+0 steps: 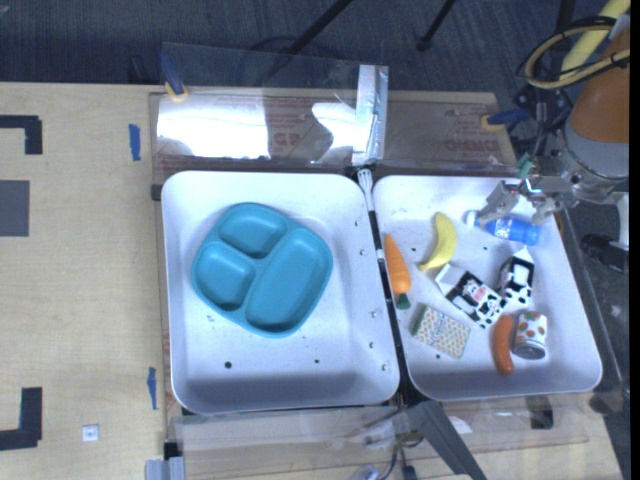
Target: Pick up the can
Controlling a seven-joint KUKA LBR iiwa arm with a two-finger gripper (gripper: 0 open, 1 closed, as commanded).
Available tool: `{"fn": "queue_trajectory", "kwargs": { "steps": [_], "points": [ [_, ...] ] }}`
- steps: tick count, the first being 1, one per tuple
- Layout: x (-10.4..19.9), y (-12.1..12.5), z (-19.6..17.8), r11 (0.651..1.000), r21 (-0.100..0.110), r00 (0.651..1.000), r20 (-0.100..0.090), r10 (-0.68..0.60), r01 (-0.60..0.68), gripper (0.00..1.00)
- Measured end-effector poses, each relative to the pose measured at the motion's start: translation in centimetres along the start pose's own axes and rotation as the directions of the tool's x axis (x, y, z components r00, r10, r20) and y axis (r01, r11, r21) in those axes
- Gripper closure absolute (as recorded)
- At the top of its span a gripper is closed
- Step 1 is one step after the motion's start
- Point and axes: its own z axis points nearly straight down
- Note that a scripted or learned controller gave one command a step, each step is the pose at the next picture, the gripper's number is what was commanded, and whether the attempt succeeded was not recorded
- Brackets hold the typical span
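1. Here we see two white bins side by side in the middle of the frame. The left bin [200, 368] holds a blue plate [262, 268] with three parts.
2. The right bin [588, 363] holds many small things.
3. The can [530, 334] is in the lower right of the right bin, near the bottom wall. It is small and mostly white, with some red-brown on it.
4. An orange sausage toy [502, 345] lies just left of the can, so near that the two seem to touch.
5. A black and white cow toy [516, 280] is just above the can.
6. A small black, white and pink box [470, 293] lies left of the cow toy, and a tan dotted pad [442, 330] lies below and left of that box.
7. A yellow banana [440, 243] lies near the top middle of the right bin. A carrot [398, 268] lies along the bin's left wall.
8. The arm [600, 118] comes in from the upper right of the frame.
9. The gripper [518, 203] is over the upper right part of the right bin, just above a blue thing [517, 230]. It is well apart from the can.
10. We cannot tell if the gripper is spread apart or pressed together. We see nothing held in it.
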Motion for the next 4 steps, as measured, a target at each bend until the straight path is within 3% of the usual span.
{"fn": "queue_trajectory", "kwargs": {
  "steps": [1,2,3,4],
  "points": [
    [0.0,0.1,-1.1,1.0,-0.003,1.0,0.001,-0.002,0.002,1.0],
    [3.8,0.1,-15.5,0.874,-0.005,0.874,0.006,-0.486,0.486,1.0],
    [6.1,-2.0,-24.2,0.707,-0.005,0.707,0.008,-0.707,0.707,1.0],
    [6.0,-1.9,-25.4,0.707,-0.01,0.708,0.016,-0.707,0.707,1.0]
  ]
}}
